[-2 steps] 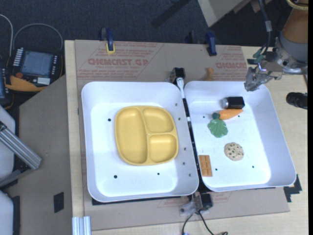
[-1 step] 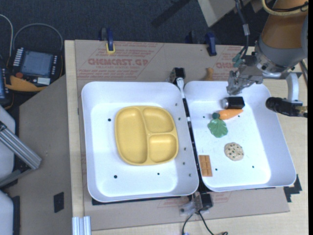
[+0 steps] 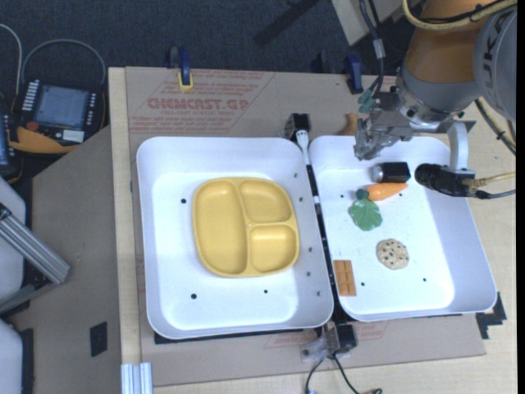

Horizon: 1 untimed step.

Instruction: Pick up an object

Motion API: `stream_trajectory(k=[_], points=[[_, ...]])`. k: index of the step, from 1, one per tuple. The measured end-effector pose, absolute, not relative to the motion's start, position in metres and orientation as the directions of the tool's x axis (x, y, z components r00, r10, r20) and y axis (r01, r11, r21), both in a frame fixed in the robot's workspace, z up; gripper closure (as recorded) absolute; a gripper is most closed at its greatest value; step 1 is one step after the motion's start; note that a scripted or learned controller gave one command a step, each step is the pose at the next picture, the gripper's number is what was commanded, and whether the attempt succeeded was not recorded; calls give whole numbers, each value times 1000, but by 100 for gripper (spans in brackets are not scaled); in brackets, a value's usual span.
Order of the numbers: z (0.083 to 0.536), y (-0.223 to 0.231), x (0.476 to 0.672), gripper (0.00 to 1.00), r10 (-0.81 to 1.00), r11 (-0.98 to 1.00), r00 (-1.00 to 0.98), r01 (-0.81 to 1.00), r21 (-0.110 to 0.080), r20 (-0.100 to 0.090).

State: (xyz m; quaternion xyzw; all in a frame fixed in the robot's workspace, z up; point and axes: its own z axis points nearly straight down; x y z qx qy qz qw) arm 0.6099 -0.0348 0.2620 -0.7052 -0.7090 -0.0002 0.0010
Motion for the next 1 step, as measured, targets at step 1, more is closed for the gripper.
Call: stream_trajectory(k=[1], points=[[250,14,596,100,1000,5,-5,1000,-4,2]])
